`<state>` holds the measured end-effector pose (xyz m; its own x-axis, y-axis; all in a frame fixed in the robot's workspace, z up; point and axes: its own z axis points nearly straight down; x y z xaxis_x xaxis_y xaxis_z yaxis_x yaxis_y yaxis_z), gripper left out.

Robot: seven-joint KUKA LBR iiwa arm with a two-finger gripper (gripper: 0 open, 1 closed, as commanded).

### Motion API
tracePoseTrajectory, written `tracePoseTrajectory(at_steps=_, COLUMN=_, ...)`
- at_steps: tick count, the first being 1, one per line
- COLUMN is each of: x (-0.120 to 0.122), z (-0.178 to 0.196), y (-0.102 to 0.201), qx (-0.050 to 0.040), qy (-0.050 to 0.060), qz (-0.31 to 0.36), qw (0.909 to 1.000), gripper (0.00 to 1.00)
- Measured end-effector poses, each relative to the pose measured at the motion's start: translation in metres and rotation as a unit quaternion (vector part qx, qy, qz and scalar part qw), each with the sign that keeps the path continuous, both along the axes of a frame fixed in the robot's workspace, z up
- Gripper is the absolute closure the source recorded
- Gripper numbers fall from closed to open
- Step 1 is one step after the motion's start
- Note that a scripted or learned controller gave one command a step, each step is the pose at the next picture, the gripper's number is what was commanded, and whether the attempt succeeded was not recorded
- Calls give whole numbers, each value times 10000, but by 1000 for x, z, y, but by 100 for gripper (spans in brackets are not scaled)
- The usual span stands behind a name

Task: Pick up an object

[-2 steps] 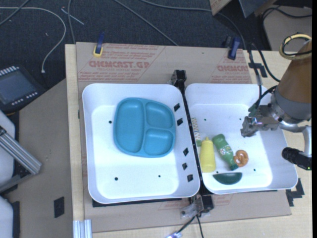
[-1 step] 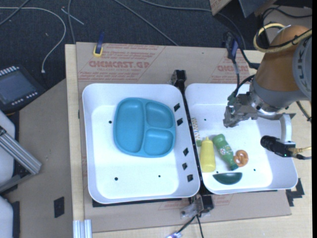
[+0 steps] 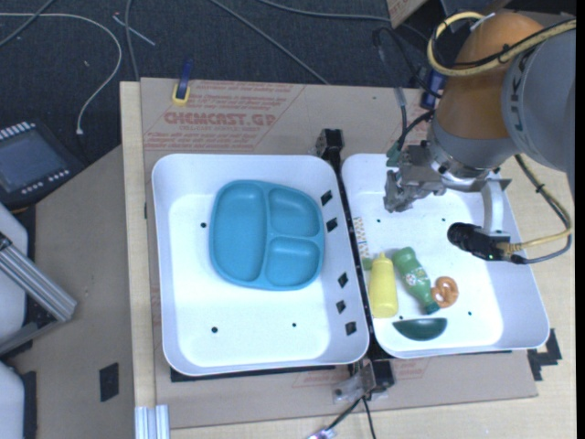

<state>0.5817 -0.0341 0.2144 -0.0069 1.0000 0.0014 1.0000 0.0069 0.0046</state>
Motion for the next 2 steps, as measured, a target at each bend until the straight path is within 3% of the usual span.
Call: tracePoseTrajectory(at_steps=2, x=48, z=9, y=84, qx=4, qy=4, qz=-8, qw=10000, gripper=100)
